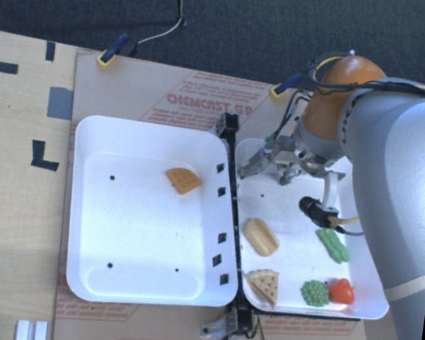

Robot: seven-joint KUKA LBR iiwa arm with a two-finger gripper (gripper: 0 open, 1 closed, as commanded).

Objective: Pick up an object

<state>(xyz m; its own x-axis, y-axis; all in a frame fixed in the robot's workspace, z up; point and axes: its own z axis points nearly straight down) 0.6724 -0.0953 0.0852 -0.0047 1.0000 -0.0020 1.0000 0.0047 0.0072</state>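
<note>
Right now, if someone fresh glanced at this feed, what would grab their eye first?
Probably the big grey arm with its orange band, filling the right side, its claw hanging over the far end of the right bin. Next, the toy food lined up along that bin's near end: bread roll, pizza slice, broccoli and tomato. The left bin holds a lone waffle piece.

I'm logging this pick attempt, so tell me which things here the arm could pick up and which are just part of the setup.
Could be picked:
waffle piece in the left bin
bread roll, pizza slice, broccoli, tomato, green pod, all in the right bin

Just setup:
cardboard sheet
yellow clamps
black cable
</note>
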